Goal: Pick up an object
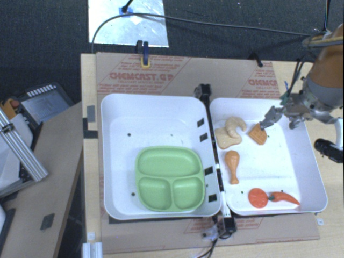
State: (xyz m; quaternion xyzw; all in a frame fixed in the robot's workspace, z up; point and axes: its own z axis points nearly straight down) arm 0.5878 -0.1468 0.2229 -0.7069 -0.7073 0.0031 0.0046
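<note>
The right bin (301, 160) holds several toy foods. A tan pastry-shaped piece (231, 133) lies near its left wall, with a small orange cracker (258, 136) beside it. Below them lie a chicken drumstick (232, 166), a red tomato (258, 198) and an orange-red chili (283, 198). My gripper (280, 122) hangs over the upper right part of this bin. It is open, and its left fingertip (265, 123) is just above and right of the cracker. Nothing is between the fingers.
A green divided plate (170, 178) sits in the left bin (115, 144). A black clip divider (210, 149) joins the two bins. Cables cross the dark floor at the back. Grey equipment (37, 106) stands at the far left.
</note>
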